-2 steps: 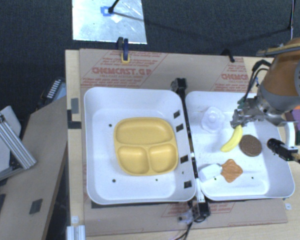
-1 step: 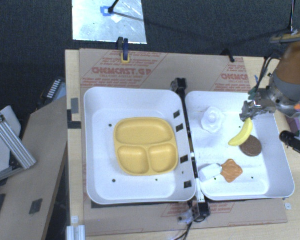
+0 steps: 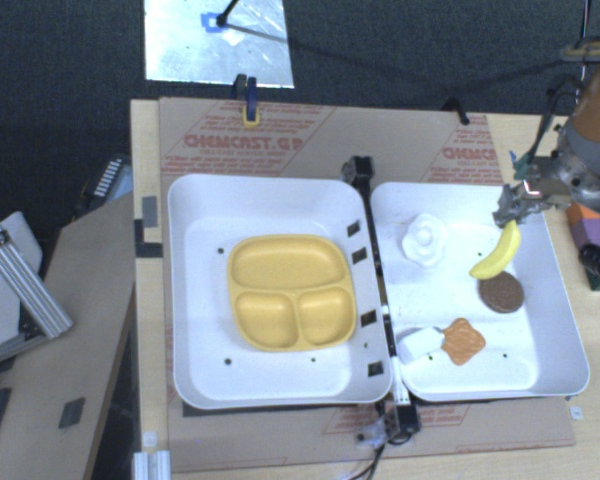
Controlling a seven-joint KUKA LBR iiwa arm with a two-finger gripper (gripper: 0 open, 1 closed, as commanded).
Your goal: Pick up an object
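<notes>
Nearest, the orange toast-shaped toy looks flat; my end effector, grip state unclear, touches the light, smooth, curved yellow plastic banana, best pinched mid-body.

- We see two white bins side by side on the bench: the left bin and the right bin.
- In the left bin a yellow divided tray lies near the middle, with three compartments.
- In the right bin a banana lies near the far right edge, its upper end right at the gripper.
- Just beside the banana, toward the near edge, sits a round brown cookie.
- A white object rests near the bin's far left part.
- An orange piece lies near the near edge, touching a small white item by the left wall.
</notes>
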